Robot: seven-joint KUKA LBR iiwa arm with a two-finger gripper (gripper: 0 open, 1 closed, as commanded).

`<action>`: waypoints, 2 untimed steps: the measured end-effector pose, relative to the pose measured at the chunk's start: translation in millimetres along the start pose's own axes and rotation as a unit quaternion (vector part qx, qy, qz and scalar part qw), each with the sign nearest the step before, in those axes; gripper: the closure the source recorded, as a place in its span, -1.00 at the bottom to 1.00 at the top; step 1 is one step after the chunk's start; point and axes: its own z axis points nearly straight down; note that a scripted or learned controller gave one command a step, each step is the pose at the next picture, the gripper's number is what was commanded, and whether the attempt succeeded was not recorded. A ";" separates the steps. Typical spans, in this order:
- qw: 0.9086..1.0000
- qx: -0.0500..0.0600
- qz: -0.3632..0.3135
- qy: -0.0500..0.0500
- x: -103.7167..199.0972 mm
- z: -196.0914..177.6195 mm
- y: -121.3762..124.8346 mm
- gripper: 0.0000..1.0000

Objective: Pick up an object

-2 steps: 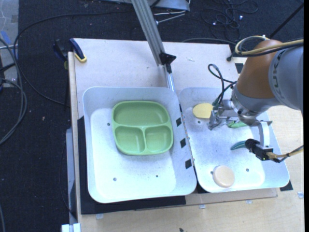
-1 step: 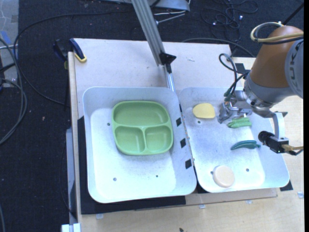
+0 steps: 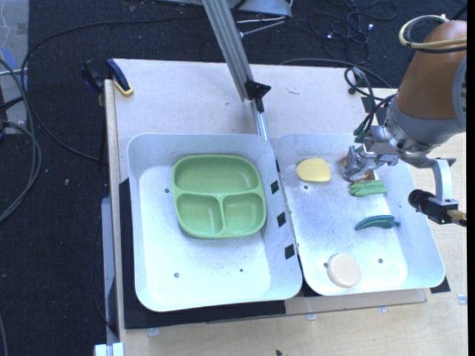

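My gripper (image 3: 360, 166) hangs low over the far part of the right bin (image 3: 415, 262). It is to the right of a yellow rounded piece (image 3: 314, 170) and just behind a light green pod (image 3: 369, 189). A small reddish-brown patch shows right under the gripper; I cannot make out what it is. Nearer the front lie a dark green curved pod (image 3: 377, 222) and a pale round disc (image 3: 344, 271). All of these rest on the bin floor.
The left bin (image 3: 148, 273) holds a green divided plate (image 3: 220, 196). A grey metal pole (image 3: 231, 39) slants down to the back where the two bins meet. Cables lie on the dark floor beyond the bench.
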 end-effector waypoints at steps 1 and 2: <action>1.000 0.003 -0.003 0.001 44.5 -2.3 -1.5 1.00; 1.000 0.004 -0.002 0.001 94.9 11.3 -4.6 1.00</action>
